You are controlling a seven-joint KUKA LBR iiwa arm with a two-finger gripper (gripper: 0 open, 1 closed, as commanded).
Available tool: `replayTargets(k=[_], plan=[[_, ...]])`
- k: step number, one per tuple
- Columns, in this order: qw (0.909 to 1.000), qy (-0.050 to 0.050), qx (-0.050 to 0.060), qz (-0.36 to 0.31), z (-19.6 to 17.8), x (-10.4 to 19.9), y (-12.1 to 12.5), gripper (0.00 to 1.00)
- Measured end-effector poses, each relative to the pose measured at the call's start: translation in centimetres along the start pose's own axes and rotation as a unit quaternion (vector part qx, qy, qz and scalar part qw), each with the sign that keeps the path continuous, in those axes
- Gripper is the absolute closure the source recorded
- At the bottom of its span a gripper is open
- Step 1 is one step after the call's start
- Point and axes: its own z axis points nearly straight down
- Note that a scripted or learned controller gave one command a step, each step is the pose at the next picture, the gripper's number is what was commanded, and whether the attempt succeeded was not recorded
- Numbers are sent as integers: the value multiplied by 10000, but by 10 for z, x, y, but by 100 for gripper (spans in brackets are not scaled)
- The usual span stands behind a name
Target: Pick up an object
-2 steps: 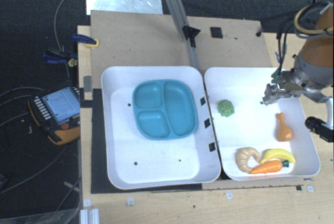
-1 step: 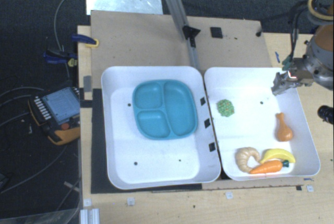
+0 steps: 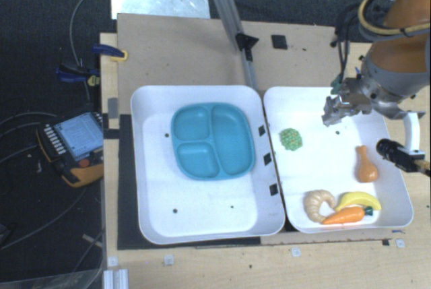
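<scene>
Bunched at the near rim of the right white bin point(image 3: 404, 213): pale croissant-shaped toy point(image 3: 318, 203), orange carrot point(image 3: 345, 215), yellow banana point(image 3: 358, 200). Farther back, tan pear-shaped toy point(image 3: 366, 164) and knobbly green ball point(image 3: 291, 139), open floor around each. Over the far part, grey gripper point(image 3: 333, 112), holding nothing; jaw gap impossible to tell.

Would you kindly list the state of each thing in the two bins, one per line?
Blue divided plate: flat, nothing on it.
Green ball: lying loose.
Orange gourd: lying on its side.
Croissant, carrot, banana: clustered, touching.
Gripper: above right bin.
</scene>
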Motion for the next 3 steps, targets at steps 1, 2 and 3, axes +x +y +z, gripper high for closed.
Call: replayTargets(k=[1, 2, 3], plan=[[10000, 1, -4, -3, 0, 50, 11, 100], [10000, 2, -4, -3, 1, 99, 19, 100], [10000, -1, -2, 3, 4, 147, 22, 100]])
